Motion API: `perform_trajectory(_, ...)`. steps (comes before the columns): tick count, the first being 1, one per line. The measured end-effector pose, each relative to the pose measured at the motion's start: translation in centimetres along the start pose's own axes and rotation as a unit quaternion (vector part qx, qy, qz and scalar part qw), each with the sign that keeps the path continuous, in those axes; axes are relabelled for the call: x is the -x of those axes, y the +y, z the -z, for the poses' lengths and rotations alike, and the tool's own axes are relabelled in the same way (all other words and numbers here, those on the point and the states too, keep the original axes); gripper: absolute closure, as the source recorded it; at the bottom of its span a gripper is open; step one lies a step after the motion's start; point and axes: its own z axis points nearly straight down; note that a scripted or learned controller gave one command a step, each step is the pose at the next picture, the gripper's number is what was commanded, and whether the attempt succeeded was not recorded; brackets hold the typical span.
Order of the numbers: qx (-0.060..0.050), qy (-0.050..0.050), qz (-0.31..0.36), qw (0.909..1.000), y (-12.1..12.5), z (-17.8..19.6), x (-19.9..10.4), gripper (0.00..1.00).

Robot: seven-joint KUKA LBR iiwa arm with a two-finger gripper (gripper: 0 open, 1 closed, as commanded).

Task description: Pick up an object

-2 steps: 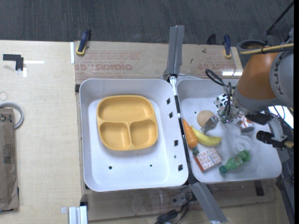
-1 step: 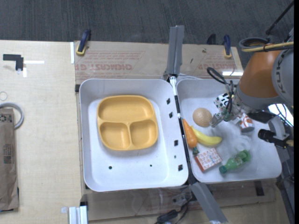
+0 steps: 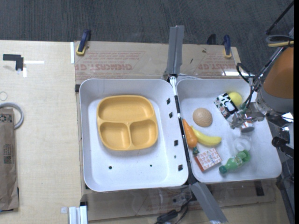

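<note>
The fingers (image 3: 243, 122) hang over the right bin (image 3: 261, 171), too blurred to tell if spread or closed. The arm (image 3: 280, 78) leans in from the right, wrist angled down-left, just beside the black-and-white box (image 3: 224, 105) and lemon (image 3: 235, 98).

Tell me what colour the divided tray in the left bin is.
Yellow-orange, seen in the camera view: divided tray.

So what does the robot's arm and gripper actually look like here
The arm is a rounded grey body with a broad orange band above the wrist. Thin black cables loop around it, and a yellow-edged ring sits near its top. The gripper is a small, metallic grey assembly with dark parts.
</note>
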Motion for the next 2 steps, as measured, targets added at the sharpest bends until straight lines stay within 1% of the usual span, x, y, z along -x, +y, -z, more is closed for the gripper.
perform_trajectory(1,-0.001,0.0,-0.094,0.9956,1.0,8.9,-7.5,1.0)
perform_trajectory(2,-0.002,0.0,-0.042,0.9991,2.6,7.1,-8.2,1.0)
